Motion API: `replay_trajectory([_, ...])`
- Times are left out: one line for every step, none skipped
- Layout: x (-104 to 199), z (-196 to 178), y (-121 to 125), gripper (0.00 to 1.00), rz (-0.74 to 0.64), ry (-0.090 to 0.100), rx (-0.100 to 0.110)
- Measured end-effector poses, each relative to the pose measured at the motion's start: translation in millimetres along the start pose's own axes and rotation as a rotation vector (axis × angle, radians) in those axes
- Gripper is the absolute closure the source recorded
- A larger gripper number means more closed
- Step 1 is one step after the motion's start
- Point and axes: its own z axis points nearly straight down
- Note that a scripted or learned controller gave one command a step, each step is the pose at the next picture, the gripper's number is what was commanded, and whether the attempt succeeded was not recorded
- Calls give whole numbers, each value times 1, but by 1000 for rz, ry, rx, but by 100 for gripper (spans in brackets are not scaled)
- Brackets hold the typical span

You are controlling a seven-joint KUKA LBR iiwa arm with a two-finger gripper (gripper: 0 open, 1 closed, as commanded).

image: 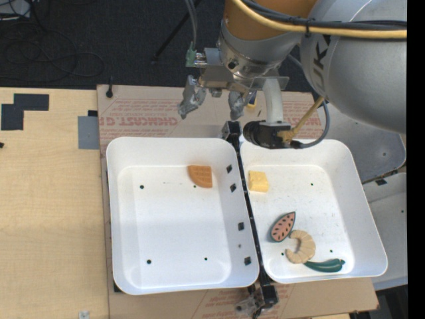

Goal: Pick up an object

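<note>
My fingers [214, 102] hang spread apart with nothing between them, above the far edge of the two bins, near where the divider meets the cardboard. The task leaves the choice to me, and the nearest candidate is the yellow block [258, 181], lying flat in the right bin [358, 178] close to its inner wall. I judge it light and fairly stiff, with parallel sides that should take a pinch across its width (though the wall beside it leaves little room for one finger). The orange wedge [200, 175] sits alone in the left bin [126, 178], well apart from everything, so it looks the easier approach; thin and flat, it may slip. Further toward the near side of the right bin lie a slice with dark seeds [282, 226], a pale curled piece [302, 246] and a green strip [324, 265], close together. The bins rest on cardboard over a light wooden surface [46, 211]; beyond it, dark floor with cables.
</note>
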Motion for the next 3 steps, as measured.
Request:
replay_trajectory([-4,-7,-1,100,1,-5,9])
replay_trajectory([85,-33,-17,100,2,0,4])
replay_trajectory([80,-109,-49,100,8,0,-1])
